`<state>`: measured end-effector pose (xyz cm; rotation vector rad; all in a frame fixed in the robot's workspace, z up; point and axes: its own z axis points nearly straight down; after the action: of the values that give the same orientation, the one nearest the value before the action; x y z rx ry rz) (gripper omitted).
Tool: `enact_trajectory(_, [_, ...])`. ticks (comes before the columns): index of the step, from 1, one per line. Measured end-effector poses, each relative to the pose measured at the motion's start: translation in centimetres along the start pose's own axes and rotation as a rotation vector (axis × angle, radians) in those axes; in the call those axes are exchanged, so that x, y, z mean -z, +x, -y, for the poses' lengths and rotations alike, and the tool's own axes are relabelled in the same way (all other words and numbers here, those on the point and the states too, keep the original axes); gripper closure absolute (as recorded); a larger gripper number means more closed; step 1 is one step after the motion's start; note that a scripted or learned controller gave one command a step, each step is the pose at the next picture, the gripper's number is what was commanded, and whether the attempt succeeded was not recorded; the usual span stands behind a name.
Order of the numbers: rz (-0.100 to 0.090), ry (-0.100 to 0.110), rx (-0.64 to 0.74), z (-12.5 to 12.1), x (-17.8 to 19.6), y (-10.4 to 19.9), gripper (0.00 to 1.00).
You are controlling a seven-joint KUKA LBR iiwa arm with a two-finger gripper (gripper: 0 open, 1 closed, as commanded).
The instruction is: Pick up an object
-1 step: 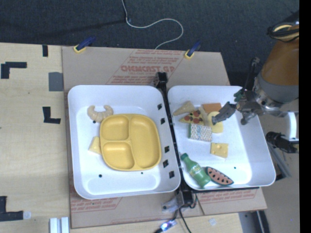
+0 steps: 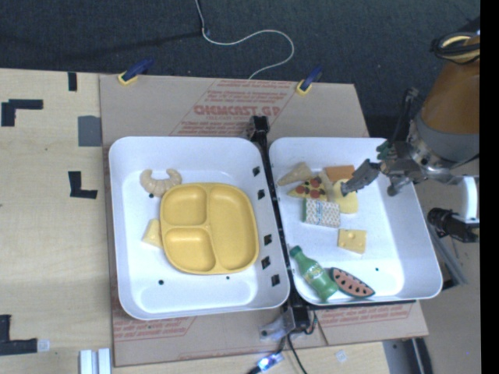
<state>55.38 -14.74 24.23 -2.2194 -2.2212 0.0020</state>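
Hand low over the right bin, toys spread beneath it.

Nearest the camera, in the right bin [image 2: 405,283], a green bottle [image 2: 313,273] lies beside a watermelon slice [image 2: 352,282], close together at the front wall. Further in sits a yellow cheese cube [image 2: 352,241], then a patterned square packet [image 2: 321,212], and beyond it a pizza slice [image 2: 302,179] next to an orange block [image 2: 338,173]. The hand [image 2: 373,179] hangs at the bin's far right, one dark finger [image 2: 359,179] reaching over a pale yellow piece [image 2: 348,202]; wide or narrow, I cannot tell. Over in the left bin [image 2: 132,209], a yellow divided plate [image 2: 209,227] rests mid-bin, with a tan croissant [image 2: 158,181] behind it.
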Motion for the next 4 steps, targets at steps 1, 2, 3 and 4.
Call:
enact_trajectory(1, [-0.001,0.005,0.0,0.8,-6.0,0.6,0.0])
enact_trajectory(2, [0.0,0.004,0.001,0.6,-10.5,1.1,0.0])
enact_trajectory(3, [0.0,0.002,0.001,0.7,-15.8,1.2,0.0])
enact_trajectory(4, [0.0,0.001,0.001,0.6,-14.6,1.2,1.0])
